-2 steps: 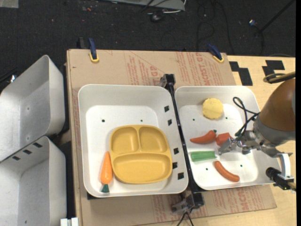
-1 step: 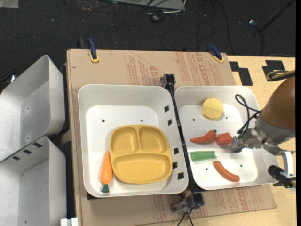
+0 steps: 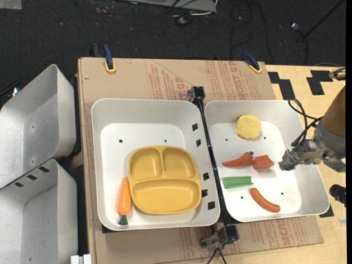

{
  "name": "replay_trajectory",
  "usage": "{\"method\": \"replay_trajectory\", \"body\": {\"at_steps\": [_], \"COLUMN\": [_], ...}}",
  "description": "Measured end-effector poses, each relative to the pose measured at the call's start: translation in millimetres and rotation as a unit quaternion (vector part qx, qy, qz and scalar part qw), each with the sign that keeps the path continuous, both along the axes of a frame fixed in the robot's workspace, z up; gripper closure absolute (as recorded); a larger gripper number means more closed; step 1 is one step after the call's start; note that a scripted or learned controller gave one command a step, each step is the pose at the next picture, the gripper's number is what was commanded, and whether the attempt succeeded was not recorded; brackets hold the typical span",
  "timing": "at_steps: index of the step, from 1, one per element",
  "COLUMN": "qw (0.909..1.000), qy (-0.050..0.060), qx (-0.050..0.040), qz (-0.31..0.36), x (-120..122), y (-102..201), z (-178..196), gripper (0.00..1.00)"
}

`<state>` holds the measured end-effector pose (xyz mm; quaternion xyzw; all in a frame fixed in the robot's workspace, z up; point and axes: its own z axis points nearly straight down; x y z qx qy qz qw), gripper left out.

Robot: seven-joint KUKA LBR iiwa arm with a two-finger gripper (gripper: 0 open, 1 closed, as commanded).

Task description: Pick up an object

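Observation:
The right bin (image 3: 308, 199) holds a round yellow piece (image 3: 249, 126), a red chili pepper (image 3: 238, 160), a small red block (image 3: 263, 161), a green bar (image 3: 237, 182) and an orange-red sausage (image 3: 265, 199). My gripper (image 3: 289, 163) hangs low at the bin's right side, just right of the red block, with nothing visibly held. In the left bin lies a yellow compartment plate (image 3: 165, 180) with an orange carrot (image 3: 124, 198) beside its left rim.
The two white bins (image 3: 99, 147) meet at a black divider (image 3: 208, 158) on a cardboard-covered bench. Spare white bins (image 3: 33, 125) are stacked off the bench at the left. Cables run along the right bin's right wall.

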<state>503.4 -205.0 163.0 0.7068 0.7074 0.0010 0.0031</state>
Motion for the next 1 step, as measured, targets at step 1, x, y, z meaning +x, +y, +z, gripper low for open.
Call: {"method": "replay_trajectory", "body": {"at_steps": [1], "qw": [1.0000], "qy": [0.000], "qx": [0.0001], "qz": [0.000], "x": [-8.3], "y": [-3.1], "z": [51.6], "gripper": [1.00]}}
